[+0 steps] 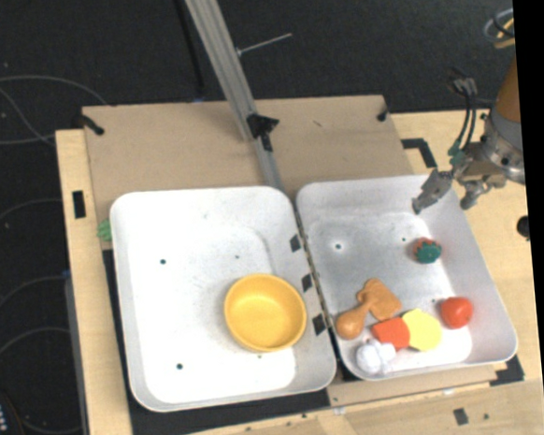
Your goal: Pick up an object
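Observation:
My gripper [452, 194] hangs over the far right corner of the right bin [365, 214], open, with nothing between its two fingers. Below it in that bin lies a small green and red object [426, 250]. Toward the bin's near side sit a red ball [456, 312], a yellow piece [422, 330], an orange-red block [390, 332], a tan wooden figure [367, 308] and a white object [371, 356]. A yellow bowl [264, 313] rests in the left bin [181, 256].
A metal pole [233, 83] slants from the top of the view down to the seam between the bins. Cables hang beside the wrist at the right edge. The brown bench [332, 141] surrounds both bins.

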Robot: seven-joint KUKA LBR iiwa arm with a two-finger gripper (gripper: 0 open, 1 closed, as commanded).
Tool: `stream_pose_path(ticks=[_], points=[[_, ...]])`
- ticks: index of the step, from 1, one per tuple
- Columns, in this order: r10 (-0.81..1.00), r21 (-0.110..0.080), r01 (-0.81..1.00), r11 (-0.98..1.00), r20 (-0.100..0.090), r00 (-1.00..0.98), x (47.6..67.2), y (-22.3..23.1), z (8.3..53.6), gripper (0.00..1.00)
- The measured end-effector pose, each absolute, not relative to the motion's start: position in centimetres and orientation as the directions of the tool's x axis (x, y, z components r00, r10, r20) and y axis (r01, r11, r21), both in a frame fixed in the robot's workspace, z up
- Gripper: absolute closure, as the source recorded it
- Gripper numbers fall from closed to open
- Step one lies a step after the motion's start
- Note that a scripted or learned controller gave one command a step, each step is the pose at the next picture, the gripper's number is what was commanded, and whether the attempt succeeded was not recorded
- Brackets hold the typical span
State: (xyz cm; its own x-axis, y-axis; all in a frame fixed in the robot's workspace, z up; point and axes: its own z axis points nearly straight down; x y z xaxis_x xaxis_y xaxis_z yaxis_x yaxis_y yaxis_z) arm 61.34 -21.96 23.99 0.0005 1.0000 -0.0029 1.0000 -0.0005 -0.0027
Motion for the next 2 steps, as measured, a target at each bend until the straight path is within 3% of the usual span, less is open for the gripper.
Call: stream_pose_path(ticks=[2], points=[[1.000,-0.005,1.000,-0.001,-0.001,0.001,59.6,-22.2,12.3,0.00]])
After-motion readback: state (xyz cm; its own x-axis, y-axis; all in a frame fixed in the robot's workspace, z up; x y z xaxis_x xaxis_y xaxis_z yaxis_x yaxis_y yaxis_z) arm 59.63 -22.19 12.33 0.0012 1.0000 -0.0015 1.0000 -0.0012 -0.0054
